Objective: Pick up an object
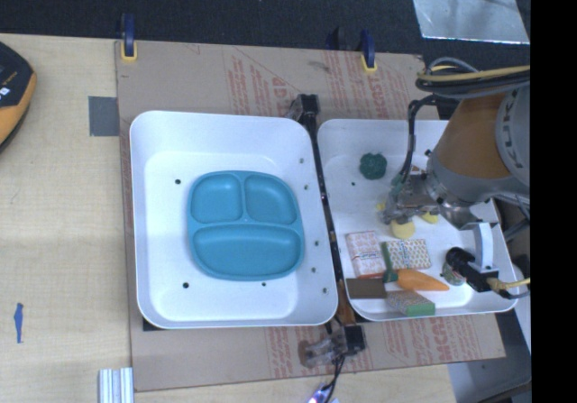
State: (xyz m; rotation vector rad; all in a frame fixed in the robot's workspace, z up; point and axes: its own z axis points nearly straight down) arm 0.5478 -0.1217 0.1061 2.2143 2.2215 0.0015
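Gripper (403,203) low in the right bin (343,149), just above a yellow piece (402,230); its opening cannot be told. Centring over one item should precede closing.

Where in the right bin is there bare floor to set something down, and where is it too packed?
Bare floor in the right bin lies along its left wall, between the dark green lump and the patterned card, and in the far corner above the lump. The near edge is crowded: card, carrot, green block. The gripper hangs over the yellow piece.
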